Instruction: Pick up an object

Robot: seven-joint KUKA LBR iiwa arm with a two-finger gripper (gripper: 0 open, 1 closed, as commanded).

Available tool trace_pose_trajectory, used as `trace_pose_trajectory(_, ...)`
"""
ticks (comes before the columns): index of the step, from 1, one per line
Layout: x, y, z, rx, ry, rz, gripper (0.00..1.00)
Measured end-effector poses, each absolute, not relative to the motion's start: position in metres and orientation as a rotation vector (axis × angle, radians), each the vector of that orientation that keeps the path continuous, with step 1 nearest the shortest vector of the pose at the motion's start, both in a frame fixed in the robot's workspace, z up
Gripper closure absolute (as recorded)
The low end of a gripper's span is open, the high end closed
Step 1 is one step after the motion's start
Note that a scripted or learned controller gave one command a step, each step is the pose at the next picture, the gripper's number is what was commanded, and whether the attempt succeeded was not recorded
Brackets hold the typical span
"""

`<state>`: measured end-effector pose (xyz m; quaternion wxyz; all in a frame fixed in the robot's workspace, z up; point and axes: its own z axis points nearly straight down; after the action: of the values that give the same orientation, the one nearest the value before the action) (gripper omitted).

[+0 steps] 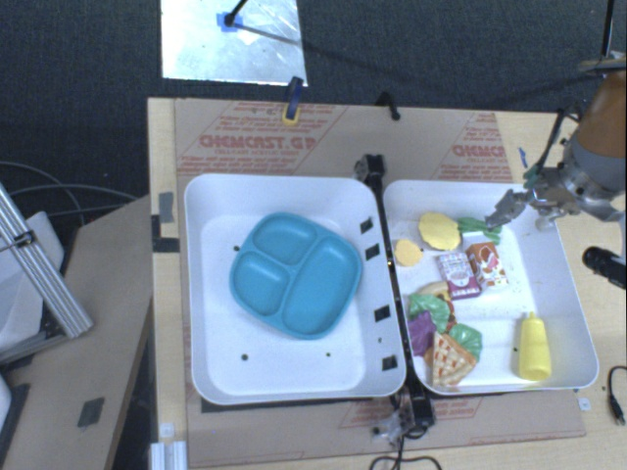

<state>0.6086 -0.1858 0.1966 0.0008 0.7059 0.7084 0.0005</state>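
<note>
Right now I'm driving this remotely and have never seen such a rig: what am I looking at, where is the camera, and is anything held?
This is a single view from a fixed camera above the bench, looking down at a slant. The grey arm with an orange band reaches in from the right; its two-finger gripper sits over the upper part of the right bin, near a small green item. I see nothing between its fingers, and cannot tell whether they are open or shut. The left bin holds a blue divided plate. The right bin holds toy food: a yellow bottle, a yellow oval piece, a small packet, a waffle-patterned wedge and some green and purple pieces.
</note>
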Motion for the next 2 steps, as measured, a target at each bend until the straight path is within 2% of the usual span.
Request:
trace_pose_trajectory(1, 0.5950, -0.1447, 0.0981, 2.213, 2.217, 0.008, 0.00)
trace_pose_trajectory(2, 0.5956, -0.1450, 0.1077, 2.211, 2.214, 0.010, 1.00)
